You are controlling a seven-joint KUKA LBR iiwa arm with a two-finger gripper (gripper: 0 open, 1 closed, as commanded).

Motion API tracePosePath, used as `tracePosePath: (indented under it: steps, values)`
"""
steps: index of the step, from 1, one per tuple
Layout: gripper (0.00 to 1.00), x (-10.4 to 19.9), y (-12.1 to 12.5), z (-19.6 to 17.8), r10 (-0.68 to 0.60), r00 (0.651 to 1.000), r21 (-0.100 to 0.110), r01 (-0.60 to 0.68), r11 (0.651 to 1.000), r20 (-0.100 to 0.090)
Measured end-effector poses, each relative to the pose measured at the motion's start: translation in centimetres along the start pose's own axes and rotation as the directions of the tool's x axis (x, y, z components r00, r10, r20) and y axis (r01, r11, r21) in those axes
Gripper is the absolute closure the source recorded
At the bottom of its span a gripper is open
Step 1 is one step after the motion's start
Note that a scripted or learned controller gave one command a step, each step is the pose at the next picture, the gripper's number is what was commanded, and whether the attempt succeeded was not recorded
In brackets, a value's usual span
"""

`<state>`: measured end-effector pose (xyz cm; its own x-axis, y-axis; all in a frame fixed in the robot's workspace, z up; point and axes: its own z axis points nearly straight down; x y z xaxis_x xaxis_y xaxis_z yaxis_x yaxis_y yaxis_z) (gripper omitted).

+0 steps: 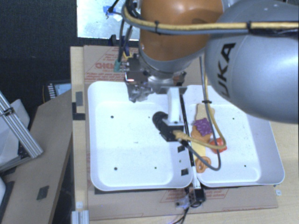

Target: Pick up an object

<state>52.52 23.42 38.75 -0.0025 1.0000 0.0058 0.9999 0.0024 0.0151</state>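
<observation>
Two white bins are set side by side on a brown board (100, 64). The left bin (117, 143) is marked by a few dark specks (112, 117) on its floor. Above its far right corner, close to the wall shared by the bins, the gripper (136, 93) is hung, pointed straight down. Whether it is open or closed cannot be told. The arm (243, 55) is reached in from the right, its thick grey link carried across the upper right. The orange band (177, 17) is seated directly above the wrist.

In the right bin (247, 157), near its left wall, a small heap is found, apart from the gripper. A tan strip (201, 110) is laid with its long axis running from the far side to the near side. A purple piece (202, 125) is rested on its middle. A red piece (217, 143) is seen just right of the strip and nearer. An orange ring (203, 164) is placed at the strip's near end.
</observation>
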Motion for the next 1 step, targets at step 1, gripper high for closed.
tracePosePath:
  steps: [1]
  values:
    - [1.0,-6.31,-3.93,2.94,0.004,1.0,0.016,-0.004,1.0,0.007]
